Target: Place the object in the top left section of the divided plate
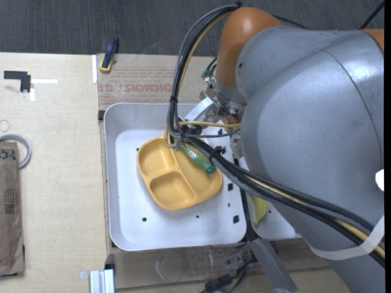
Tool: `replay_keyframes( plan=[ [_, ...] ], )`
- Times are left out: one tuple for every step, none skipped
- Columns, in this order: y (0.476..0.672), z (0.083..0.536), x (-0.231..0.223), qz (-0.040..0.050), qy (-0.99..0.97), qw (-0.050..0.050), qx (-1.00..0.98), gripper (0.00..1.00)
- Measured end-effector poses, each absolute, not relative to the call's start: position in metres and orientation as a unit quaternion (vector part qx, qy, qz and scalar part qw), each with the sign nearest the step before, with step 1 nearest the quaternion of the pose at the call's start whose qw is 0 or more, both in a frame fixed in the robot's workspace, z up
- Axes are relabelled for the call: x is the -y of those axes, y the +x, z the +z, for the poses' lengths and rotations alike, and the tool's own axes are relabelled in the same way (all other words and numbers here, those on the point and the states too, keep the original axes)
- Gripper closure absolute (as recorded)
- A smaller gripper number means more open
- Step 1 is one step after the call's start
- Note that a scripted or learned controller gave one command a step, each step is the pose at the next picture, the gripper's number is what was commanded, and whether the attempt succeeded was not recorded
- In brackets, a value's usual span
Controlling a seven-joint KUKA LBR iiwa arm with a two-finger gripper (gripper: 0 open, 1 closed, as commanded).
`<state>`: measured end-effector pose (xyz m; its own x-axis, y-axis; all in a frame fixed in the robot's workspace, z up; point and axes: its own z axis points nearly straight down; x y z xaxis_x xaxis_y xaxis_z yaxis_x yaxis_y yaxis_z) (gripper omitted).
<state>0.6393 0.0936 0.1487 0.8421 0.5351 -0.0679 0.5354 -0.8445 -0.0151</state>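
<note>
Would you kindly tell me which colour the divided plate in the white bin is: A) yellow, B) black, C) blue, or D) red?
A: the divided plate lying in the white bin is plainly yellow, with a green object lying at its right edge.

Dark grey carpeted floor [91, 11] beyond, pale wooden counter [55, 115] at left, brown cardboard sheet [146, 78] taped behind, brown paper bag [9, 212] at left edge, lit evenly.

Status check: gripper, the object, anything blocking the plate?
Gripper hidden behind arm. Green object lying across yellow divided plate, right side. Cables overhang the plate.
</note>
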Motion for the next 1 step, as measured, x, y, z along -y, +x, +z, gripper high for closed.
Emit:
replay_keyframes(
  plan=[
    [0.6286, 0.1451, -0.1011, -0.0179, 0.962, 0.016, -0.272, 0.0]
  ],
)
